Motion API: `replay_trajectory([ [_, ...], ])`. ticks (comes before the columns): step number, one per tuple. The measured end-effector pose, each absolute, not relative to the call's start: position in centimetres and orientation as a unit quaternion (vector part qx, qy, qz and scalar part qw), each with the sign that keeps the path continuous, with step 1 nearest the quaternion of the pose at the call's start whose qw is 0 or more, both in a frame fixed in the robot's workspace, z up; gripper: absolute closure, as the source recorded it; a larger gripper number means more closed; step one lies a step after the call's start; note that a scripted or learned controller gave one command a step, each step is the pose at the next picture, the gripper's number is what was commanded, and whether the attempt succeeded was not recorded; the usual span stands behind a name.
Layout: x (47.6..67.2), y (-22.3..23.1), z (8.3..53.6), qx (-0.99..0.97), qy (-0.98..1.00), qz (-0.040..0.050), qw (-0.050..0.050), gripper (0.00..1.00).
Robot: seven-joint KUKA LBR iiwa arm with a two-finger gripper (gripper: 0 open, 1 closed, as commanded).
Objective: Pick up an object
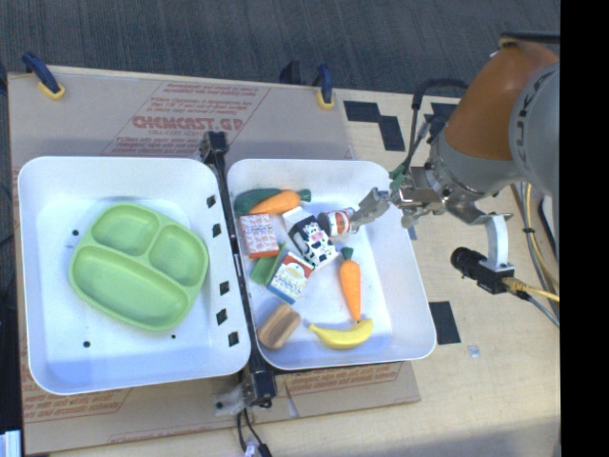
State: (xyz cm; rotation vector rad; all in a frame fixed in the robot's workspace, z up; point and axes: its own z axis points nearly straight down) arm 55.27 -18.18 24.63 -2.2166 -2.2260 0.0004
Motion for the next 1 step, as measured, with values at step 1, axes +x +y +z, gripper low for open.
replay_trajectory([
  [1,55.27,-18.18,24.63,-0.706,-0.709,0.0001,0.0,0.0],
])
